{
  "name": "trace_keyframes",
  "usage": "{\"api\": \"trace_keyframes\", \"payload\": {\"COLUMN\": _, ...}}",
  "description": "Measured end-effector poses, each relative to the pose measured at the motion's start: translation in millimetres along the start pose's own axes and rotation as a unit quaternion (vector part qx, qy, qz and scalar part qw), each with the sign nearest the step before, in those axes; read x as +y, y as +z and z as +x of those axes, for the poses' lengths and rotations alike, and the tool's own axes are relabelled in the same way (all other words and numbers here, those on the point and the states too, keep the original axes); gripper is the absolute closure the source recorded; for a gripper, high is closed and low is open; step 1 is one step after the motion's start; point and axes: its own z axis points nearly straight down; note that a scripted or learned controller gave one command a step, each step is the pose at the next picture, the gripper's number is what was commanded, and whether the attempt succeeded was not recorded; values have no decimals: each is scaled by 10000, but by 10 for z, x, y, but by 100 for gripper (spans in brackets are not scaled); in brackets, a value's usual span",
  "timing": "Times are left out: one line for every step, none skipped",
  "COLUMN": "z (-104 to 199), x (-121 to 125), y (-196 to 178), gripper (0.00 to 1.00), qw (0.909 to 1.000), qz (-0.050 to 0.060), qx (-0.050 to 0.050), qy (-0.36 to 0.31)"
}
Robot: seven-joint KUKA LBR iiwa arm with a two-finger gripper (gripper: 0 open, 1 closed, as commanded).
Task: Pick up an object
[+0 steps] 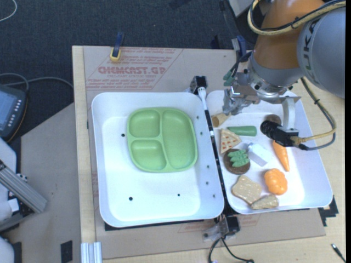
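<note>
1 arm (296, 32), entering from the right, wrist bent down; gripper (237, 100) low over right bin (321, 188), far left corner; jaw state cannot be told. Carrot (281, 155), orange (275, 181), crackers (247, 188) lie nearer. Board (137, 70) reads "CHEMCAST GP". Left bin (109, 190): green tray (162, 139).

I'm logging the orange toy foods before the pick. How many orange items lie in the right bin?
2. A long orange toy carrot lies near the bin's right side, and a round orange toy fruit lies just below it. The arm covers the bin's upper part, so more may be hidden.
</note>
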Motion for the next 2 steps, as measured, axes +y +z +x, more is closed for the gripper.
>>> {"api": "trace_keyframes", "payload": {"z": -37, "x": -88, "y": 106, "gripper": 100, "qw": 10000, "qz": 36, "qx": -1, "qy": 13}}
{"api": "trace_keyframes", "payload": {"z": 3, "x": 41, "y": 211, "gripper": 100, "qw": 10000, "qz": 16, "qx": -5, "qy": 6}}
